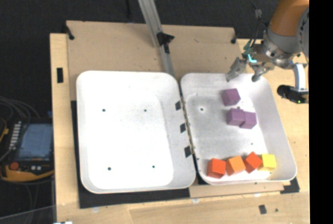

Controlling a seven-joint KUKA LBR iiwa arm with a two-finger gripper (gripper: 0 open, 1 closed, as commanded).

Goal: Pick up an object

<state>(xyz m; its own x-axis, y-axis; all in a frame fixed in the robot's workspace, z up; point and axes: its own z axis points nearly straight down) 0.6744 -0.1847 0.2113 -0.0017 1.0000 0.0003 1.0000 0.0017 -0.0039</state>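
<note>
Three purple blocks (pixel 238 111), below open hand (pixel 243 74)

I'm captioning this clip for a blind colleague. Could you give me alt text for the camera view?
The grey and orange arm's open pincer hovers over the far edge of the right bin, holding nothing. That bin holds three purple blocks mid-bin and a near-edge row of orange and yellow blocks. The left bin lies beside it.

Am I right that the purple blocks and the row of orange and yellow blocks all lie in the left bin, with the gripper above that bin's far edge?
Not quite: the camera view shows the purple blocks and the row of orange and yellow blocks in the right bin, not the left one. The gripper is above that right bin's far edge, holding nothing.
</note>
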